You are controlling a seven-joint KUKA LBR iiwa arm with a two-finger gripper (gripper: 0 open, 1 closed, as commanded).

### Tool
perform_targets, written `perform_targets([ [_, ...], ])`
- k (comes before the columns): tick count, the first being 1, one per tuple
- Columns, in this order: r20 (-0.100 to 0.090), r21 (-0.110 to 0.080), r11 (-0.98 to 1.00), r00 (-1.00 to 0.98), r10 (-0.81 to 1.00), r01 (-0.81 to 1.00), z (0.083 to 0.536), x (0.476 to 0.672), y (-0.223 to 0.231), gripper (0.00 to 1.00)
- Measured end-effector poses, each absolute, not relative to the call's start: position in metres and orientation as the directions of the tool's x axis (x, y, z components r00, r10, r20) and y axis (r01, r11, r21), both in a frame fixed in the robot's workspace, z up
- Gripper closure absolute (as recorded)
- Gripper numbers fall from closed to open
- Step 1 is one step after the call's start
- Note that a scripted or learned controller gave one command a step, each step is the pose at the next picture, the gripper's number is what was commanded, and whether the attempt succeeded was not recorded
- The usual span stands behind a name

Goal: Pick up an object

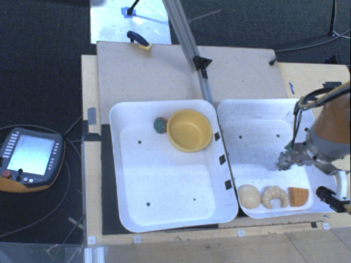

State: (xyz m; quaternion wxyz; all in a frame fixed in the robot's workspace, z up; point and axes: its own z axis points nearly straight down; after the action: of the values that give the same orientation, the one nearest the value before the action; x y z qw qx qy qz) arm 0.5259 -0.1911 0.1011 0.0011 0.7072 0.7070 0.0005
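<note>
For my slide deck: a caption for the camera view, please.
Gripper over the right bin, above three pastries; yellow bowl in the left bin.

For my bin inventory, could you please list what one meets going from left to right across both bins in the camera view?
Green ball → yellow bowl → white egg → croissant → orange block

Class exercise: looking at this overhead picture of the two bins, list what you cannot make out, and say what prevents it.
- Two-finger gripper, camera view: too small and blurred to tell open or shut.
- Small dark green object, left bin: partly hidden by the yellow plastic bowl; shape unclear.
- Grey arm with orange band: cut off by the right edge.
</note>
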Motion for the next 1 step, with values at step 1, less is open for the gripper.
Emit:
perform_targets([
  [1,-0.002,0.005,0.0,0.0,1.0,1.0,0.1592,0.5209,-0.1974,1.0],
])
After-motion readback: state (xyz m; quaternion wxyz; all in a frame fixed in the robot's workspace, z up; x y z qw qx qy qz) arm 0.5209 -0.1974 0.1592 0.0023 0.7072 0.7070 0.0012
